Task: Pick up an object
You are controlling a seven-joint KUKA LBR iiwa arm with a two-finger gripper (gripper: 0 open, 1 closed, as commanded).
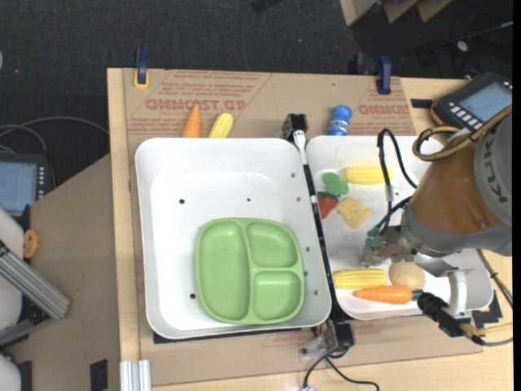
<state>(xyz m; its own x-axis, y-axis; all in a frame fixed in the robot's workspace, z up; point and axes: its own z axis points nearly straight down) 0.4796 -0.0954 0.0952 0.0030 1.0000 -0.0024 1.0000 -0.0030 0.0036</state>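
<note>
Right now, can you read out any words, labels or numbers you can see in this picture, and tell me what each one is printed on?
"CHEMCAST GP" in red, on the brown board behind the left bin; the last letters are faint.
The same red print repeats on the board behind the right bin, cut off and not fully readable.
Rows of smaller red print on the board: too small to read.
"KU" on the arm: the rest is cut off.
The handheld screen: too blurred to read.

This is a robotics lab, not a home. A cardboard sheet (244, 88) printed with a trade name is held by blue clamps (383, 73) on the counter (130, 300), cables (57, 129) trail over dark carpet (163, 15), and a teach pendant (476, 104) (screen lit) lies beside the robot arm (464, 194).
</note>
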